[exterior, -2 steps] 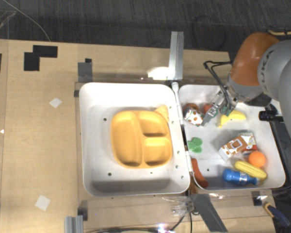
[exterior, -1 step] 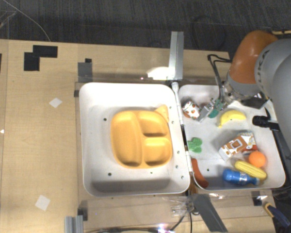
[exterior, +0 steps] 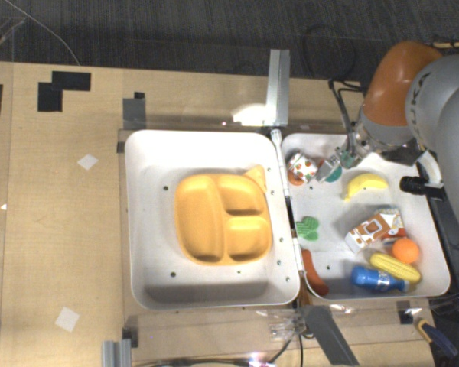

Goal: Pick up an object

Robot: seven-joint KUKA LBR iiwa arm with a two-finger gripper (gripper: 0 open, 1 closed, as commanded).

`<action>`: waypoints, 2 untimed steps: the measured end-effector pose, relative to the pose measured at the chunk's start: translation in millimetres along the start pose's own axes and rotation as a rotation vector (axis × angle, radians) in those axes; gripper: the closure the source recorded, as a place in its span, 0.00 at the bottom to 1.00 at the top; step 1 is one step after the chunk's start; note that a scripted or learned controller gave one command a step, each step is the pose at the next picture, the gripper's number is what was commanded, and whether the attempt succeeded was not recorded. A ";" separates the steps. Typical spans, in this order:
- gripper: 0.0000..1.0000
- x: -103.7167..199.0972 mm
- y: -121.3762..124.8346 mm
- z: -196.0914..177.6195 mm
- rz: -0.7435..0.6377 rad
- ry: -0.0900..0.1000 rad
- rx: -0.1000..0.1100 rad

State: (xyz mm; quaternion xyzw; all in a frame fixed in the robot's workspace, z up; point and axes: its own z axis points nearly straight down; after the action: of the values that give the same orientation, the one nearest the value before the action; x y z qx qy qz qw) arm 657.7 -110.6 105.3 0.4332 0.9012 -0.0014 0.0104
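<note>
Small teal object (exterior: pixel 333 172) in right bin's upper left, beside banana (exterior: pixel 365 184)

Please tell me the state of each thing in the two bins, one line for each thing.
yellow tray: lying flat in the left bin
banana: lying free in the right bin
carton: lying on its side
blue bottle: lying down
gripper: low over the right bin

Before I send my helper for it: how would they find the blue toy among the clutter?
Look in the right-hand bin, at its near edge. The blue toy lies there on its side, just under the corn cob and the orange ball. It is the bin's one blue thing.
</note>
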 end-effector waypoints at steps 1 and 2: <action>1.00 -7.9 2.5 -51.4 0.219 0.012 0.000; 1.00 67.9 63.3 -82.5 0.689 0.016 0.006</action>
State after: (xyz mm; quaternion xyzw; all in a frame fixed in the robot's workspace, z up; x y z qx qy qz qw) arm 663.3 -17.1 186.8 0.7121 0.7020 0.0030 0.0017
